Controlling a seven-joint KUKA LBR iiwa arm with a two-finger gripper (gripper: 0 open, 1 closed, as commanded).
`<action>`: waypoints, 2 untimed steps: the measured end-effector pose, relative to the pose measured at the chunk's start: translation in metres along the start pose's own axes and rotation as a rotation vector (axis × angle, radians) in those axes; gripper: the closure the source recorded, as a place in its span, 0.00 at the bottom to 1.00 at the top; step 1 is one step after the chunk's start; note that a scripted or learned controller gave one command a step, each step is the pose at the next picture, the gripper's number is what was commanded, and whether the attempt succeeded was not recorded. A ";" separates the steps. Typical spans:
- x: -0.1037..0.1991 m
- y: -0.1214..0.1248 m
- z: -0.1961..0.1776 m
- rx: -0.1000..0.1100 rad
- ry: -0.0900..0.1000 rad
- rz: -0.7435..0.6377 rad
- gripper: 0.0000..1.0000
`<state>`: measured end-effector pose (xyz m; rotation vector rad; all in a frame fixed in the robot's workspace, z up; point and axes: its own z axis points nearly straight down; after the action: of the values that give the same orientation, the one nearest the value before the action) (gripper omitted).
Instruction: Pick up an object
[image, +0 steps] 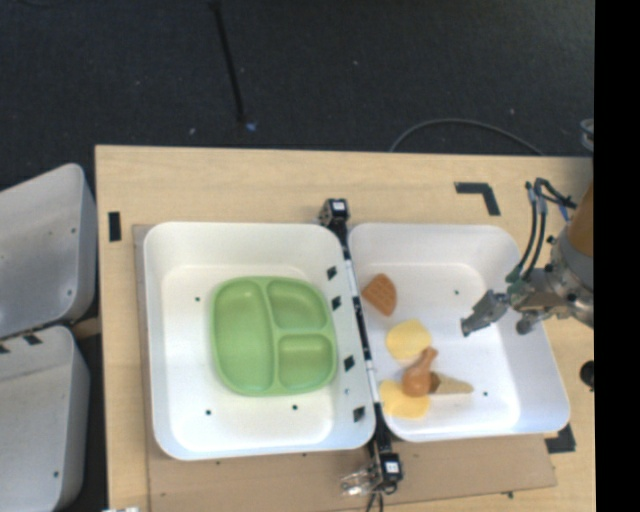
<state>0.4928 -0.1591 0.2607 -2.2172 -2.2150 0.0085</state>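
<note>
The right bin (500, 245) holds several small food toys along its left side. An orange-brown piece (379, 294) lies farthest back, and a round yellow piece (408, 339) sits in front of it. A brown drumstick-shaped piece (420, 373) rests against another yellow piece (405, 402) and a beige cone (452, 386). My gripper (497, 322) hangs over the right half of this bin, to the right of the toys and apart from them. Its fingers stand open with nothing between them.
In the left bin (170, 400) lies a green divided plate (272, 334). A black-clipped divider (352, 320) joins the two bins. Cables (535, 225) run from the arm at the right edge. Bare wooden bench (250, 185) surrounds the bins.
</note>
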 end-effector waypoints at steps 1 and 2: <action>0.000 0.002 -0.005 -0.011 -0.003 -0.003 0.00; -0.001 0.006 0.058 -0.004 -0.001 -0.001 0.00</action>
<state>0.4979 -0.1598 0.2031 -2.2185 -2.2193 0.0054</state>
